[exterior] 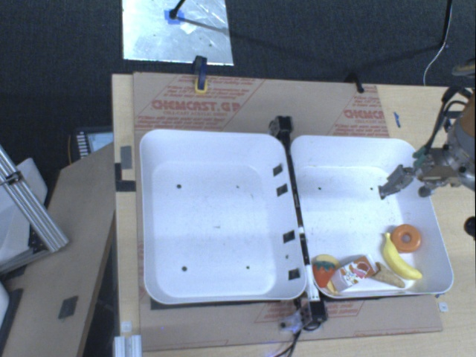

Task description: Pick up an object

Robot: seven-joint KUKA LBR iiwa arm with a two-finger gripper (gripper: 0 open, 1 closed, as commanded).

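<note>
Gripper hovering over the right bin, far right side, nothing between the fingers; open or closed, cannot tell. Banana lying nearer, just right, long axis running near-far.

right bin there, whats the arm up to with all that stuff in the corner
The arm's gripper hovers over the right bin, near its right wall, with nothing between its fingers. The objects sit bunched along the bin's near edge: a banana, an orange round piece just above it, a red-and-white packet and a tomato-like toy. Nothing has been picked up yet. The left bin sits alongside.
</note>
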